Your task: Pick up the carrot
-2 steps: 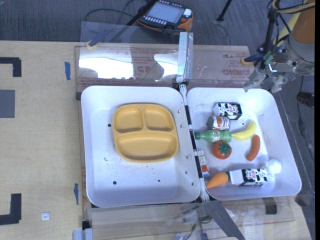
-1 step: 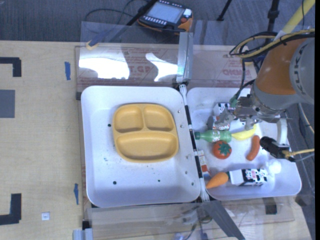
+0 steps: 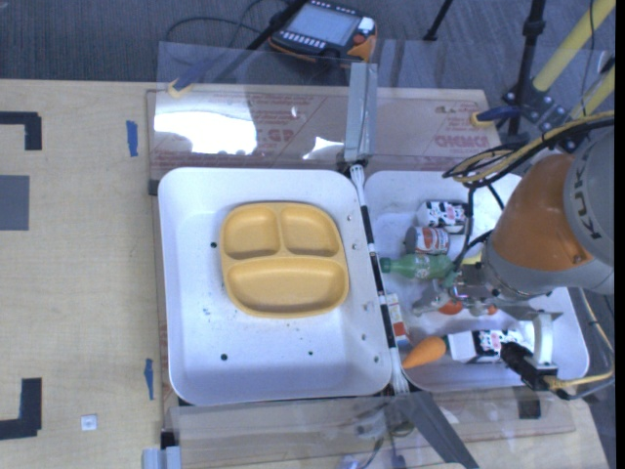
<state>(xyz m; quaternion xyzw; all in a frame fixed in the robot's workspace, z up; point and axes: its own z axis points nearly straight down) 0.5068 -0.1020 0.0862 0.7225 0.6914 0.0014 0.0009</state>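
The tabletop [image 3: 68, 262] carries two shallow white bins. The left bin [image 3: 186, 340] holds a yellow divided plate [image 3: 283, 259] near its middle. The arm [image 3: 547, 218] reaches over the right bin [image 3: 571, 345], its orange band above the wrist. Relative to the plate, the end effector [image 3: 467, 296] sits well to the right, low among clutter; whether it is open or closed cannot be told. A green bottle [image 3: 415, 266] lies just above it. The carrot [image 3: 424, 352] lies below the end effector, near the divider between the bins, apart from it.
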